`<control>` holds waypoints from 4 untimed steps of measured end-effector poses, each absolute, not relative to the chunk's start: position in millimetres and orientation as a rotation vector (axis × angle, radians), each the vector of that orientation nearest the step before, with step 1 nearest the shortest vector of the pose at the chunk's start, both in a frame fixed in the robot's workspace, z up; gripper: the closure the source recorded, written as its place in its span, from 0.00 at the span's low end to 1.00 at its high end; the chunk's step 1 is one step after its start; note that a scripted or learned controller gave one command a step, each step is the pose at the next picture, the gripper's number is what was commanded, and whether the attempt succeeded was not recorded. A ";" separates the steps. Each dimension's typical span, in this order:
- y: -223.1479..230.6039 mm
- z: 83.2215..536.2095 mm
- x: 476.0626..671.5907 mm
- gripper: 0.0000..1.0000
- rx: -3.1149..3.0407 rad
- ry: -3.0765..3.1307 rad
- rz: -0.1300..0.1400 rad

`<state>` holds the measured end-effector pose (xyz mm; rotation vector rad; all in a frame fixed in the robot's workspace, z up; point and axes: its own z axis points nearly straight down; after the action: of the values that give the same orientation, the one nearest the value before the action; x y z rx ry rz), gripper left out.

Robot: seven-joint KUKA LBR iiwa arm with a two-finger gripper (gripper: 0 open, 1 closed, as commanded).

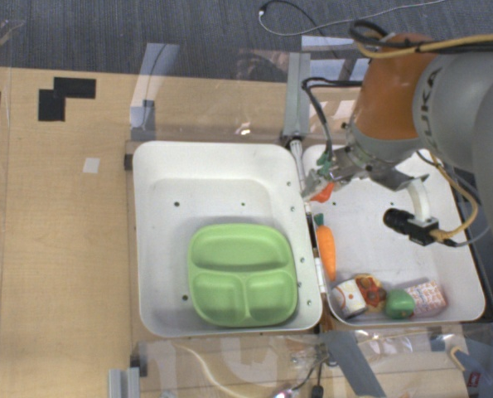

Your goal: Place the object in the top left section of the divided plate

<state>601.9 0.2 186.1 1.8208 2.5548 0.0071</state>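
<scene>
The green divided plate (242, 274) lies in the left bin (171, 189), toward its near right side. It has one wide section on the far side and two smaller ones on the near side, all bare. My gripper (323, 179) hangs low over the far left corner of the right bin (370, 222), close to the wall between the bins. A small orange-red piece (321, 193) shows just under it; whether it is held is unclear. An orange carrot (326, 251) lies along the right bin's left wall, nearer than the gripper.
Along the right bin's near edge sit a small white jar (348, 297), a red-and-yellow item (370, 288), a green fruit (399, 303) and a pink patterned packet (429, 297). A black cable end (412, 224) hangs over the right bin's middle.
</scene>
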 end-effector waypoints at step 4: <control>74.7 184.3 486.9 1.00 1.999 2.423 0.002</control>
<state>486.9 74.7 184.3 1.9994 2.4227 0.0022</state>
